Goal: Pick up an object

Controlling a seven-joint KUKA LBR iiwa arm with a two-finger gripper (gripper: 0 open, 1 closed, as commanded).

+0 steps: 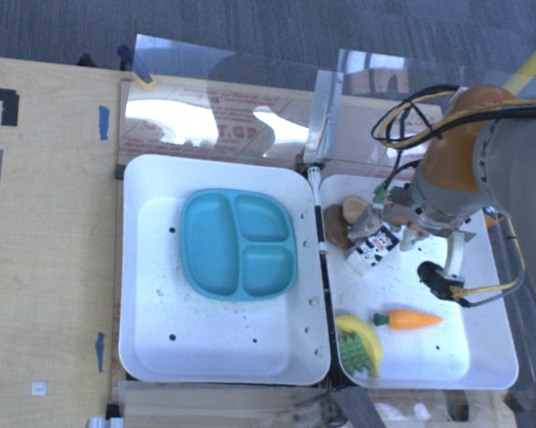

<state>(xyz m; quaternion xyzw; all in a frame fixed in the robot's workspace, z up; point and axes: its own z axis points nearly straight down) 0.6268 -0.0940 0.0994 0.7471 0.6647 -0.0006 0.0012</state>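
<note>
Nearest the camera, at the lower edge of the right bin [488, 367], a banana [366, 338] lies against a green leafy toy [355, 354], with an orange carrot [409, 320] just beside them, its long axis running left to right across the frame. Further up, in the upper left part of that bin, a small white block with dark marks [371, 247] rests near a brown rounded object [352, 212] by the bin wall. Over that spot the end effector [390, 227] hangs at the wrist of the grey arm [497, 154], which reaches in from the upper right. How wide it stands cannot be told from this slant, and nothing can be seen caught in it. My judgement is that the white block, just below and to the left of the end effector, is the likeliest pick; the carrot lies lower in the frame, well apart. In the left bin [138, 318] a blue divided plate [239, 244] sits alone.
</note>
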